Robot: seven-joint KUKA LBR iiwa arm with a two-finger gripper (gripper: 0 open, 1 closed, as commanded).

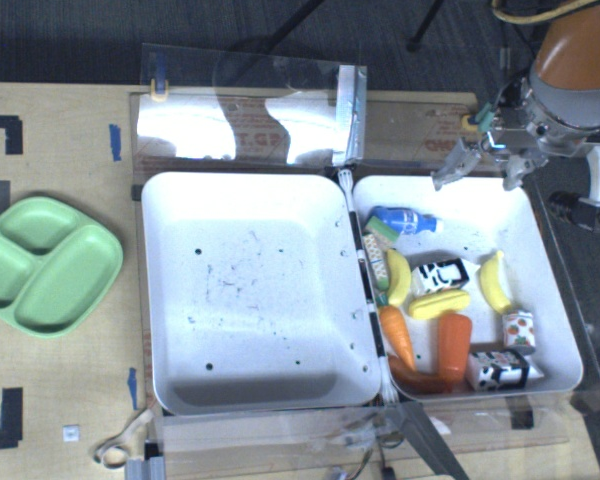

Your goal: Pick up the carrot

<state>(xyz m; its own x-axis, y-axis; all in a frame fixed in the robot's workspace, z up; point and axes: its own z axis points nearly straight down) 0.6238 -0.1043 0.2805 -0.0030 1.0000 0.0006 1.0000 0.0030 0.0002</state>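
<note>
While the gripper [483, 168] hangs with fingers spread and nothing between them over the right bin [552, 258] at its 12 o'clock rim, the carrot [397, 336] lies at the bin's 7 o'clock, against the divider wall. Judgement: descend with jaws across the tapered body, clear of the wall and the stubby orange cylinder [454, 346] at its 3 o'clock. Carrot looks smooth, glossy plastic, cone-shaped; yellow bananas [496, 282] curved; blue bottle [404, 220] rounded; bin matte white

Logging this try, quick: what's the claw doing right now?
Claw: open, holding nothing, above the right bin's far edge, apart from the carrot.
</note>
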